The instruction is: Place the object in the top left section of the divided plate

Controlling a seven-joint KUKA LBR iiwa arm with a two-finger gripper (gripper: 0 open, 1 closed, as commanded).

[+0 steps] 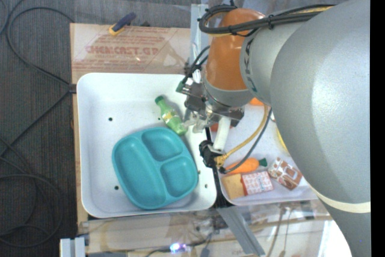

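Grey and orange, the arm (313,69) reaches over the left white bin (102,99). Below-left of the gripper (195,120) lies the teal divided plate (153,168). The green bottle (170,116) lies just left of it; whether it is grasped cannot be told.

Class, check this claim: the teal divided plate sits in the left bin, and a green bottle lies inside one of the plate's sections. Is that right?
Not quite. The camera view shows the teal divided plate in the left bin, but the green bottle is not inside a section. It lies on the bin floor just beyond the plate's upper edge, beside the end effector.
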